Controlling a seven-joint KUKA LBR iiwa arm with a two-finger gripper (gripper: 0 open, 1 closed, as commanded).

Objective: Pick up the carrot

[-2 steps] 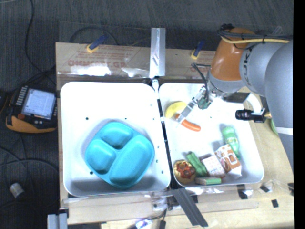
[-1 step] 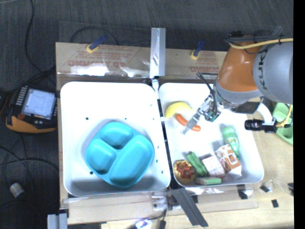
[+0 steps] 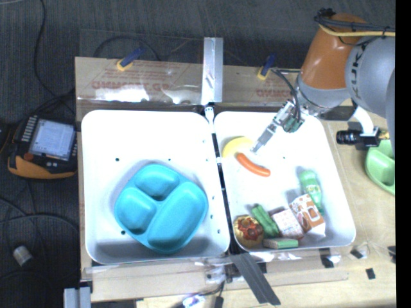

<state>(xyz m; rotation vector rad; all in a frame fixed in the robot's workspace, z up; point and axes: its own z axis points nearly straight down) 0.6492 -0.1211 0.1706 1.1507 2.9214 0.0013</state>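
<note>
- The jaws (image 3: 257, 147) hang low over the right bin (image 3: 334, 165), their slim tip pointed down and to the left; whether they stand apart or together cannot be told at this size, and nothing is seen between them.
- The carrot (image 3: 253, 165) lies flat on the white floor of the right bin, just below and beside the jaws' tip, its long axis running from upper left to lower right. Whether the tip touches it cannot be told.
- A yellow rounded toy, likely a lemon (image 3: 232, 145), sits just beside the carrot's upper-left end, close against the wall between the bins.
- The carrot looks like a small plastic play-food piece: by its look light, stiff and smooth, so likely to slip or roll on the slick bin floor if nudged from one side.
- The best hold appears to be across its narrow width near the middle, with the jaws turned square to its length; the lower-right half lies clearer of the lemon.
- Further toys crowd the bin's lower corner, well apart from the carrot: a green bottle (image 3: 309, 186), a small printed carton (image 3: 307, 213), a dark green vegetable (image 3: 262, 217) and a round red-and-yellow piece (image 3: 247, 228).
- The left bin (image 3: 103, 133) holds a turquoise divided tray (image 3: 162, 205), tilted against its floor.
- The grey arm with its orange band (image 3: 327, 56) reaches in from the right above the surface (image 3: 359, 172).
</note>
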